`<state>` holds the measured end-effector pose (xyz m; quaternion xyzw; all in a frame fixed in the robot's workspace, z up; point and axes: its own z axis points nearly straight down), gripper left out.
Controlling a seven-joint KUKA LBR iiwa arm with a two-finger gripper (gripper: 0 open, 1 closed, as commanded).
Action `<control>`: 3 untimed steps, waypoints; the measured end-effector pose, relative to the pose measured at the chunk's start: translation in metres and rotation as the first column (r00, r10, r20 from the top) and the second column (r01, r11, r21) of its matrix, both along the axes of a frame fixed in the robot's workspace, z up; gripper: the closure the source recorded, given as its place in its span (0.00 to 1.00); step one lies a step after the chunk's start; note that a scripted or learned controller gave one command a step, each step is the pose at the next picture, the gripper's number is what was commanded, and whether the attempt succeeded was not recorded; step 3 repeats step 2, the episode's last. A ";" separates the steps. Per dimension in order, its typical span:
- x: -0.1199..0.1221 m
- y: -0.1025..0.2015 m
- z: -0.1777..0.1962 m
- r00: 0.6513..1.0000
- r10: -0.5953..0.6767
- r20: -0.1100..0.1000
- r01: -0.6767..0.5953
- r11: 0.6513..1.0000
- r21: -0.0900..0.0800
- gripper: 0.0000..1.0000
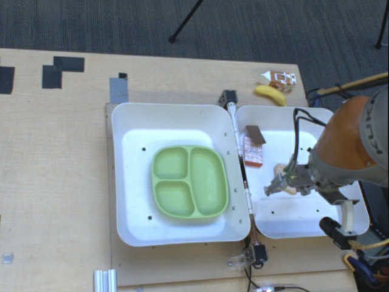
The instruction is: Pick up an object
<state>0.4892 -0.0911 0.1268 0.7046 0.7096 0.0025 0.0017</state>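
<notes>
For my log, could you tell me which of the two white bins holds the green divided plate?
The left bin holds the green divided plate; the right bin has the gripper and a red-and-white packet.

You had a pale wooden bench (55, 181) carrying two shallow white bins side by side, the left bin (118, 163) and the right bin (273, 224), rims touching. Beyond the right bin, directly on the wood, lay a banana (270, 94) and a small carton (281, 78).

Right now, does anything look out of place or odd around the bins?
Yes: a banana and a small packet lie on the bench outside the right bin, beyond its far edge.
</notes>
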 end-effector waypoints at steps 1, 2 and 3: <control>0.001 0.001 0.010 1.000 0.005 0.003 -0.005 1.000 0.001 1.00; 0.001 0.001 0.010 1.000 0.004 0.003 -0.004 1.000 0.001 0.00; 0.001 0.001 0.010 1.000 0.004 0.003 -0.004 1.000 0.001 0.00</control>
